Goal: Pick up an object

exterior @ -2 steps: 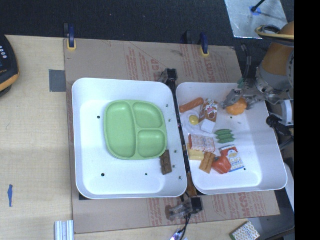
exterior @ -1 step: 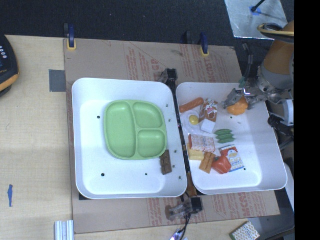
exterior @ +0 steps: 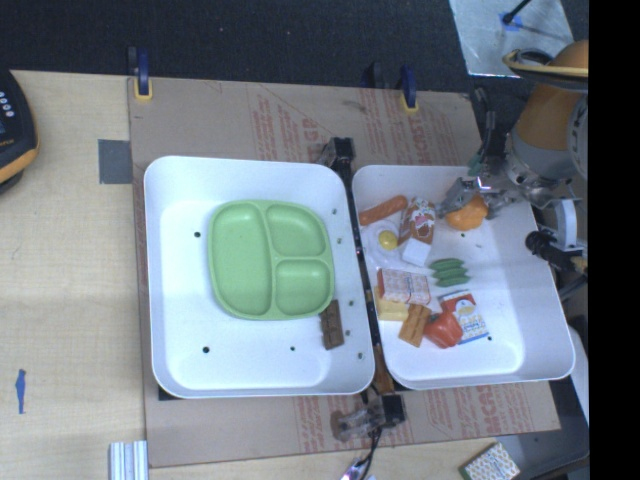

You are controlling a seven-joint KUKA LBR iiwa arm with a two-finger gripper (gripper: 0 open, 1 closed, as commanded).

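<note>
Tool (exterior: 472,196) low in the right bin's (exterior: 540,308) far right corner, fingers closed around an orange object (exterior: 466,214), toy food pile (exterior: 420,288) just left of it, green divided plate (exterior: 270,258) in the left bin (exterior: 175,268).

Red print on the cardboard sheet (exterior: 250,118) is too blurred to read.

A green divided plate (exterior: 270,259) is lying in the left bin (exterior: 175,268). A brown block (exterior: 331,325) is resting just beside its near right corner. Blue clamps (exterior: 141,72) are gripping the cardboard's (exterior: 250,118) far edge.
</note>
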